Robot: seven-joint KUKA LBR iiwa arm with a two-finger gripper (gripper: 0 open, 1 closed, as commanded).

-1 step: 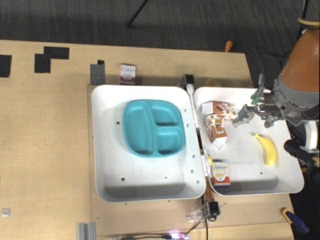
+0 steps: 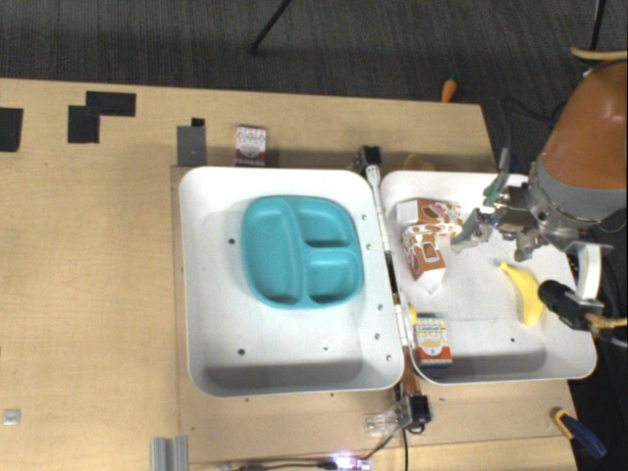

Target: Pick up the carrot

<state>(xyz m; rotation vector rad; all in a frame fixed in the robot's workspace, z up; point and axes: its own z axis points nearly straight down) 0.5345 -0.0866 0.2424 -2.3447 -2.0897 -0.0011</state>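
Camera view: I look down on a wooden bench (image 2: 88,263) with two white bins side by side.
Left bin (image 2: 196,263): a blue-green plate (image 2: 304,251) with three parts sits in the middle of it.
Right bin (image 2: 569,361): it holds a banana, some packs and a little box.
Arm (image 2: 589,145): grey and orange, it comes in from the right, over the right bin.
Pincer (image 2: 496,226): it hangs over the middle of the right bin, between the packs and the banana. I cannot tell if it is open or closed.
Banana (image 2: 525,290): yellow, it lies just below the pincer.
Packs (image 2: 427,234): brown and white, they lie on the bin's left side.
Little box (image 2: 432,341): it stands in the bin's near left corner.
Carrot: a small orange thing (image 2: 448,89) lies at the far edge of the bench, outside both bins and well apart from the pincer. I cannot tell if it is the carrot.
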